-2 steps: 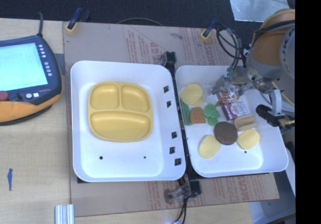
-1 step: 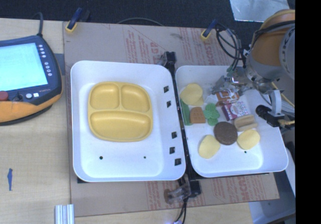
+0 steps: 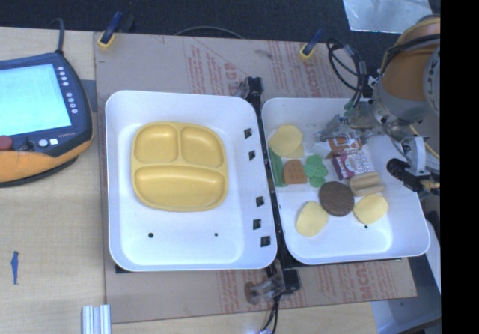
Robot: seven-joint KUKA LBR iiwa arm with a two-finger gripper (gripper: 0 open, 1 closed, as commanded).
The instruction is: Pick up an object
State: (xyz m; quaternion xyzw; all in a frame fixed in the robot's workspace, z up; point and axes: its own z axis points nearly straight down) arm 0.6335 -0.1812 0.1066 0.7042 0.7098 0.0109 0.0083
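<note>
The right bin (image 3: 389, 243) holds several toy foods. Among them are a pale yellow round piece (image 3: 286, 139), a tan cracker (image 3: 295, 171), a green leafy piece (image 3: 316, 169), a brown disc (image 3: 336, 198), a tan roll (image 3: 366, 183) and two yellow lumps (image 3: 312, 219) (image 3: 371, 209). A brown and white snack packet (image 3: 349, 156) lies at the bin's upper middle. My gripper (image 3: 346, 124) hangs low over the bin's far edge, just above the packet's upper end. The grey arm with its orange band (image 3: 408, 74) comes in from the right.
The left bin (image 3: 120, 235) carries a yellow divided plate (image 3: 179, 165). A teach pendant (image 3: 41, 119) lies on the bench at far left. Black clips (image 3: 258, 201) line the seam between the bins. A black part (image 3: 404, 174) and cables hang near the right bin's right side.
</note>
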